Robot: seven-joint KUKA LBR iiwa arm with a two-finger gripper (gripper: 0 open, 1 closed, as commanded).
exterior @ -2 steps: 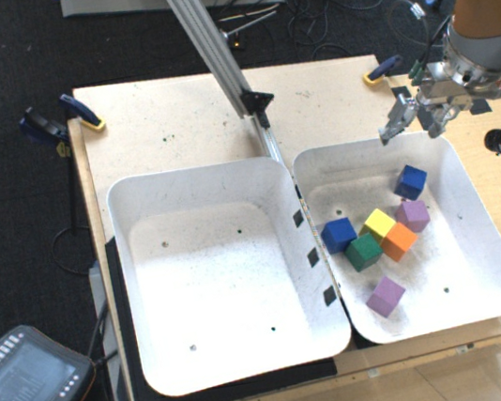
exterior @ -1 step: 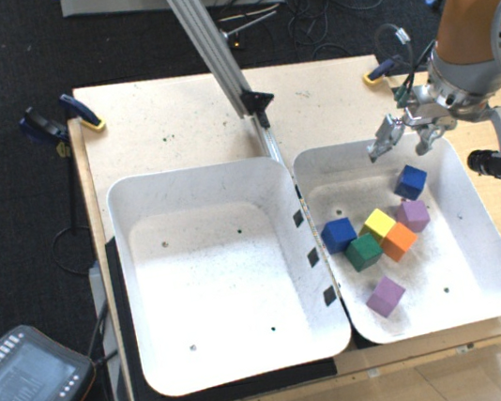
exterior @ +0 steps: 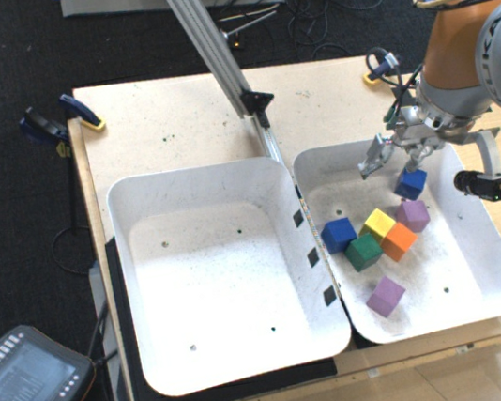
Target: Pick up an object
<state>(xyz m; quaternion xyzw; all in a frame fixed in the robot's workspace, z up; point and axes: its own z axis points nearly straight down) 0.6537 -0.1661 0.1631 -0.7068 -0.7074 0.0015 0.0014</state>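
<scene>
Camera view: the tool (exterior: 401,151) hangs with its fingers spread over the right bin (exterior: 493,283), gripping nothing. A blue cube (exterior: 410,184) sits just below it, turned corner-on to the bin's walls, no long axis, above the cube cluster.

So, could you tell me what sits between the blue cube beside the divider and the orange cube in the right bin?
In the camera view, the yellow cube and the green cube sit between the blue cube and the orange cube.
</scene>
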